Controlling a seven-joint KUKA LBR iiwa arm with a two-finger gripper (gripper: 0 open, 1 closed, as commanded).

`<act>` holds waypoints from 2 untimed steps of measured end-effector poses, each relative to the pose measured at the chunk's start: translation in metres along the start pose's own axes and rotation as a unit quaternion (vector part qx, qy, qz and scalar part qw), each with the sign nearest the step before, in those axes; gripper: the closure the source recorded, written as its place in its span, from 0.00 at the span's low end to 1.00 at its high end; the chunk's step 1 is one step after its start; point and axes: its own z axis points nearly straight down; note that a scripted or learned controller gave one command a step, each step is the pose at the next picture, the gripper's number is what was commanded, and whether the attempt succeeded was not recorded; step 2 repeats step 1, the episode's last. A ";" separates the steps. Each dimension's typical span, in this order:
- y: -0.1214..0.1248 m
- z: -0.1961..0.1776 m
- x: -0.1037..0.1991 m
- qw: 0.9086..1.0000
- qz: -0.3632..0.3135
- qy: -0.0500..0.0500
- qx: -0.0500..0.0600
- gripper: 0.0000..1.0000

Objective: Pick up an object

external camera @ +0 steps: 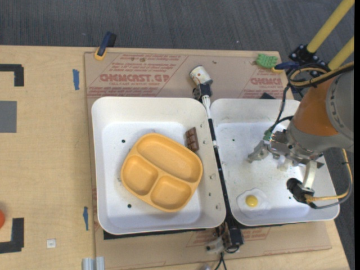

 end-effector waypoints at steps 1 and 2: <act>0.064 0.000 -0.023 0.997 -0.077 0.000 0.001 0.00; 0.064 0.000 -0.023 0.997 -0.077 0.000 0.001 0.00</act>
